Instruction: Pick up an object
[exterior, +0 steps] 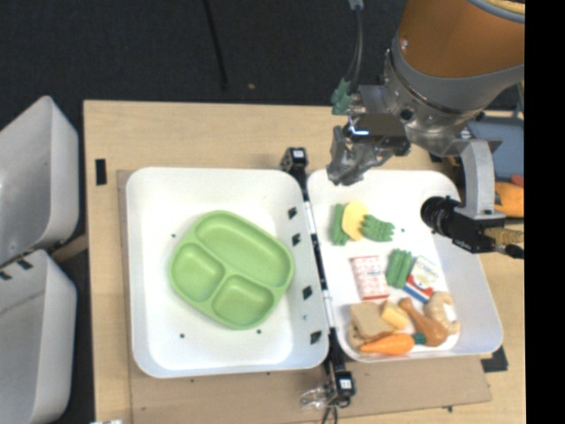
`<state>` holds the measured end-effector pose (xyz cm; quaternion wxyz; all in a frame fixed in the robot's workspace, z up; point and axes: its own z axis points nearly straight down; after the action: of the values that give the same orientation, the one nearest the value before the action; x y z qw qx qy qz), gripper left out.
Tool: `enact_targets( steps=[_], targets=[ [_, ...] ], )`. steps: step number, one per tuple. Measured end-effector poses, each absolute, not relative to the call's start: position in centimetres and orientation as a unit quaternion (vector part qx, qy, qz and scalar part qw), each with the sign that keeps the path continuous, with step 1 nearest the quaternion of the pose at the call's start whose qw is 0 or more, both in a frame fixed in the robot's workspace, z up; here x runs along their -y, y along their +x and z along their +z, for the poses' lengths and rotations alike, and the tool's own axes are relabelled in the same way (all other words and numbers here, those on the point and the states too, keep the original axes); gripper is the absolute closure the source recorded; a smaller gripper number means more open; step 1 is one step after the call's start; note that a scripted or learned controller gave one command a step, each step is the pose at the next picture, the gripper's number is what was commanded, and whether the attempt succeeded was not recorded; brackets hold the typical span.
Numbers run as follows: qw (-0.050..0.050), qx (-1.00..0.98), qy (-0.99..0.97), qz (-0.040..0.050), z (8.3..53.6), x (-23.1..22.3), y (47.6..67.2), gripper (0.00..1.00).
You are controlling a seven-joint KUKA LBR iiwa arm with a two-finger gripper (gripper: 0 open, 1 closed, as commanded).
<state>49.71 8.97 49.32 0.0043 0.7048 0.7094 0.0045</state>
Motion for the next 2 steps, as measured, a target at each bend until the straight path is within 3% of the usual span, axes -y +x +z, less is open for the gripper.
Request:
enact_targets(
  steps=[1, 2],
  targets=[
    [-0.003, -0.706, 0.708, -0.0066, 40.1, -5.4, 49.0, 1.00],
    [-0.001, -0.711, 0.704, -0.0060, 41.3, -5.5, 49.3, 1.00]
  ],
)
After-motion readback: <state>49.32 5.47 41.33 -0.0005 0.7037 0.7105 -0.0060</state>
